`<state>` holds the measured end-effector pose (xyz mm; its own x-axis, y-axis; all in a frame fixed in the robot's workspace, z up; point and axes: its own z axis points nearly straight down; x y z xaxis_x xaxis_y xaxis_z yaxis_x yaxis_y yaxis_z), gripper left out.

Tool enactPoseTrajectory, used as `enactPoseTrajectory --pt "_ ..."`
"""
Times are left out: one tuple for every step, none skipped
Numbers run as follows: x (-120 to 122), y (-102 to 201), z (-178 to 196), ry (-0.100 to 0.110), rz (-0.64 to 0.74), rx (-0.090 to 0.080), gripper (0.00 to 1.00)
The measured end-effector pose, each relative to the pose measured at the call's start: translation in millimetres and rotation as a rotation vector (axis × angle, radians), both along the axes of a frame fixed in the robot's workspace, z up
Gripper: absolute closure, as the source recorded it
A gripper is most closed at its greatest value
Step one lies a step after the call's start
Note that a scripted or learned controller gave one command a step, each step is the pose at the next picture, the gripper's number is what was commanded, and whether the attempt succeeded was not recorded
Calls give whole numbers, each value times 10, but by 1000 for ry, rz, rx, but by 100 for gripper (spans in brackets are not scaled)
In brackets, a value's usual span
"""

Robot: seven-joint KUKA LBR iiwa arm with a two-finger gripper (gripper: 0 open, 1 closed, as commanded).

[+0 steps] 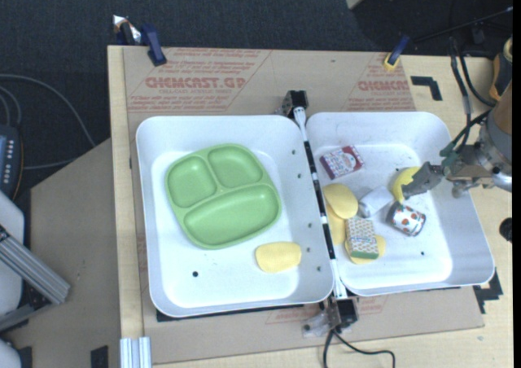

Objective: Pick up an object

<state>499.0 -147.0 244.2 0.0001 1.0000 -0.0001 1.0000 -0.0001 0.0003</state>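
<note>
Objects for picking lie in 2 white bins set side by side on the bench. In the right bin (456, 265) there is a red and white packet (340, 162) at the far left, a yellow rounded piece (341, 200) by the left wall, a patterned block (361, 236) lying on a yellow piece nearer the front, a small red and white can-like item (406, 219) near the middle, and a yellow item (401, 182) just far of that can. The gripper (423, 181) reaches in from the right and sits low over the right bin, its tip right beside the yellow item; whether it is spread wide or closed narrow cannot be told, and nothing can be seen clamped in it. In the left bin (155, 195) a green 3-compartment tray (223, 194) lies in the middle, and a pale yellow oval piece (278, 256) lies near its right front corner, apart from the tray.
</note>
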Motion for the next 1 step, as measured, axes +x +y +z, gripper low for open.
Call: enactPoseTrajectory --pt "749 -88 -1595 -1 1 0 0"
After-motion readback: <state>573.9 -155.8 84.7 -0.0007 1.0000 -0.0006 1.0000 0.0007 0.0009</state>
